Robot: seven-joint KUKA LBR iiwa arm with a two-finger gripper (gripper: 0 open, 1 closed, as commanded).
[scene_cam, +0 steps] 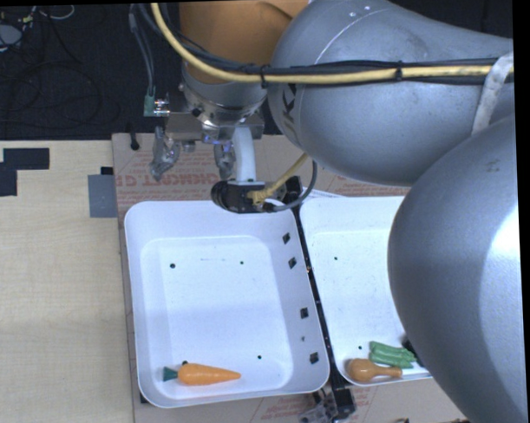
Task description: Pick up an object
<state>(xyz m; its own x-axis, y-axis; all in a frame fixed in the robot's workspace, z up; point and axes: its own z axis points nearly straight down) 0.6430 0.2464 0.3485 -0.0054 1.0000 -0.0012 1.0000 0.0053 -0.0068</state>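
Hovering jaws (202, 161): spread apart, holding nothing, above the far rim of the left bin (137, 280)
Carrot (204, 373): lying in the left bin's near corner, well apart from the jaws
Right bin (353, 247): just beside the left bin, holding a green pod (391, 354) and a tan gourd (370, 371)

Right bin (362, 246) perhaps half hidden
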